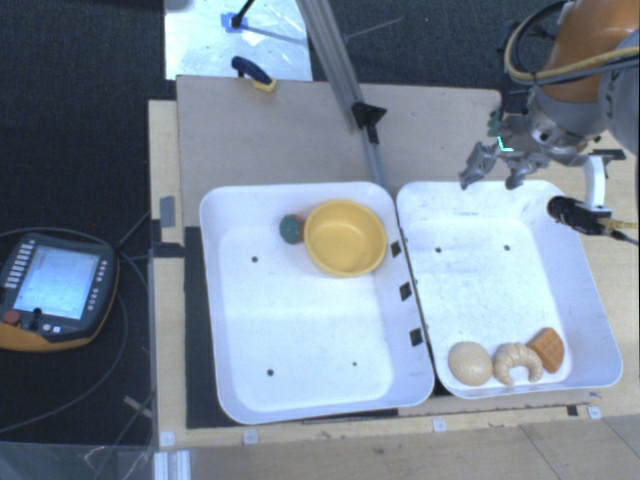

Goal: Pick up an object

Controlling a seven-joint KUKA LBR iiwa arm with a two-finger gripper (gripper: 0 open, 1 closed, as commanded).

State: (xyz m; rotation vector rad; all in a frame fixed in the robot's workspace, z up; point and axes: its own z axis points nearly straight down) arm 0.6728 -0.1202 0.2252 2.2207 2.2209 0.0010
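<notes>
- The two-finger gripper (495, 175) hangs over the right white bin's (500, 268) far rim, fingers spread, grasping nothing.
- At that bin's five o'clock corner sit a pale round bun (470, 363), a cream croissant (517, 362) and a brown waffle piece (547, 348).
- The left white bin (300, 358) holds a yellow plastic bowl (345, 238) near one o'clock, a small green ball (291, 229) touching it.

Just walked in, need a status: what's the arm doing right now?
The gripper hangs over the top edge of the right bin, fingers apart and holding nothing. No pick has been made yet. The right bin's three food items sit along its bottom edge: a round bun, a croissant and a small orange piece. The left bin holds a yellow bowl with a small green object beside it.
</notes>
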